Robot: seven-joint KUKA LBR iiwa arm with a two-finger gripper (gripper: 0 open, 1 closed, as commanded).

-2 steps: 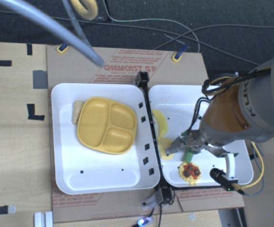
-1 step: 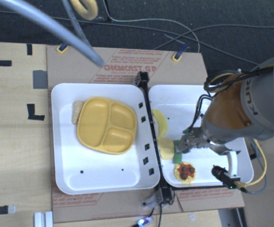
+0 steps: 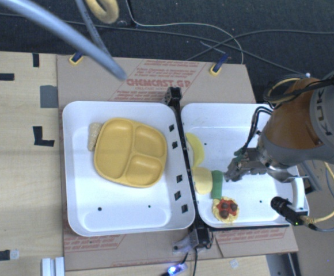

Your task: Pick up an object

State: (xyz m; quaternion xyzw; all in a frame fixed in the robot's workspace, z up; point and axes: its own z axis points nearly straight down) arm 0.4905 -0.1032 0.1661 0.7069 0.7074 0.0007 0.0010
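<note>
In the right bin point(image 3: 224, 117) lie a green block point(image 3: 217, 184), a pale yellow round piece point(image 3: 203, 180) beside it, a yellow-green disc point(image 3: 193, 147) against the left wall, and a small pizza-like toy with red dots point(image 3: 226, 209) near the front. My gripper point(image 3: 234, 170) hangs low over the right bin, just right of the green block, with the grey arm and orange band point(image 3: 291, 122) behind it. Nothing shows between its fingers.
The left bin point(image 3: 78, 171) holds a yellow divided plate point(image 3: 129, 152) with a tan sponge-like piece point(image 3: 94, 135) tucked at its left edge. A black divider point(image 3: 181, 160) runs between the bins. Cables cross the dark floor at the back.
</note>
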